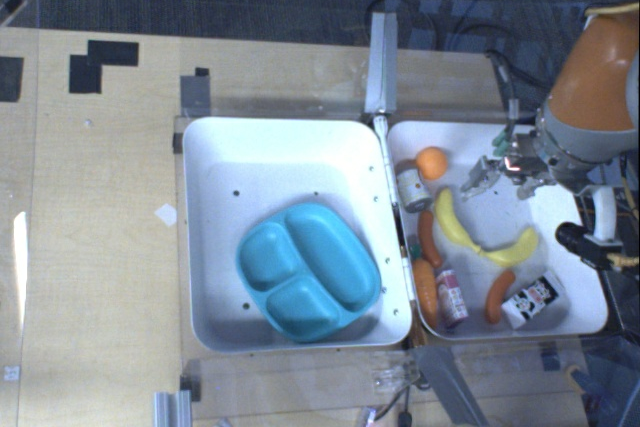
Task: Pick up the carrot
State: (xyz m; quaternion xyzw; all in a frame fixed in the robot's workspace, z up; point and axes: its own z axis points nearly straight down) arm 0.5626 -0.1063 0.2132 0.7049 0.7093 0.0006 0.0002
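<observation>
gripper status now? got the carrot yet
gripper: open, holding nothing, above the right bin; carrot lies at that bin's left edge.

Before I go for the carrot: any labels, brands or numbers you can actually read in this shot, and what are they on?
None can be read.
Small carton, black and white print: too blurred to read.
Small bottle, reddish label: too small to read.
Can by the bin divider: label too blurred to read.
Carrot, banana, blue divided plate: no markings seen.
</observation>
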